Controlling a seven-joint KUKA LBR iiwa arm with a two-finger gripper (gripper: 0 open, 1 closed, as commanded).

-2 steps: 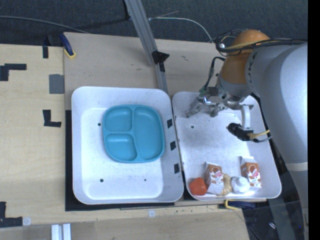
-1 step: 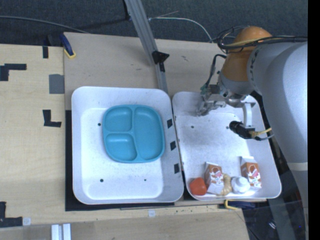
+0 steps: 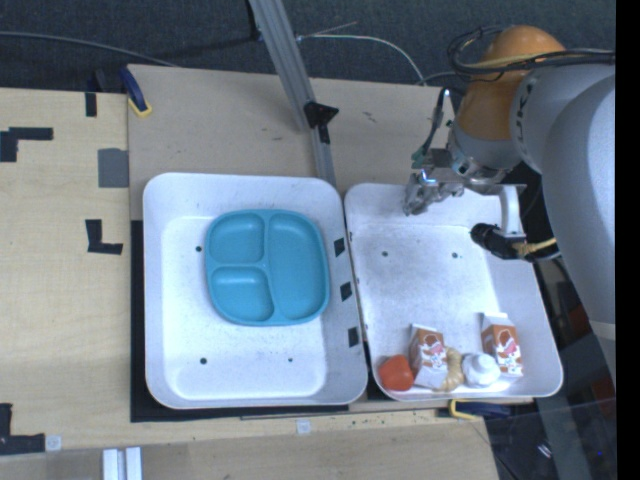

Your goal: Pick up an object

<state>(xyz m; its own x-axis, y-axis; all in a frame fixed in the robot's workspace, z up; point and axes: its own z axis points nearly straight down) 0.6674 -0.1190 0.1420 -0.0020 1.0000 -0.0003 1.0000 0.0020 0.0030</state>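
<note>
The pincer (image 3: pixel 418 200) hangs over the far left corner of the right bin (image 3: pixel 452 273), and whether it is parted or closed cannot be told; nothing shows in its grip. Along that bin's near edge lie two small cartons (image 3: pixel 430 354) (image 3: pixel 502 344) with red-and-white printing too small to read, one orange-red ball (image 3: pixel 397 373), one tan piece (image 3: pixel 455 370) and one white rounded piece (image 3: pixel 482 370), all well apart from the pincer. The left bin (image 3: pixel 172 298) on the counter (image 3: pixel 60 308) holds one blue three-compartment plate (image 3: pixel 268 267).
</note>
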